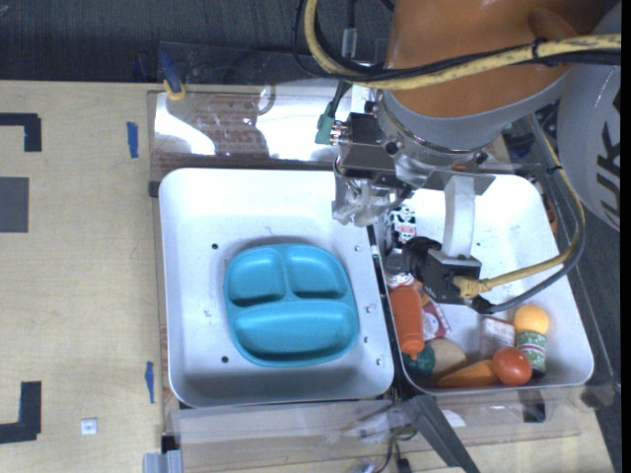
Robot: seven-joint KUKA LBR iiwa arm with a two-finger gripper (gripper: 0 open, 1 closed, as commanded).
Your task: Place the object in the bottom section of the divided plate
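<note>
Under the arm (473,77), pincer hidden, toys (463,348) partly covered, blue plate (291,304) unobstructed

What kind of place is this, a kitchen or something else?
Probably a robotics lab bench, not a kitchen: a grey and orange robot arm reaches over two white bins, one holding a blue divided plate, the other toy food.

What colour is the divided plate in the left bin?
Light blue, plain: the divided plate shows clearly in the camera view.
</note>
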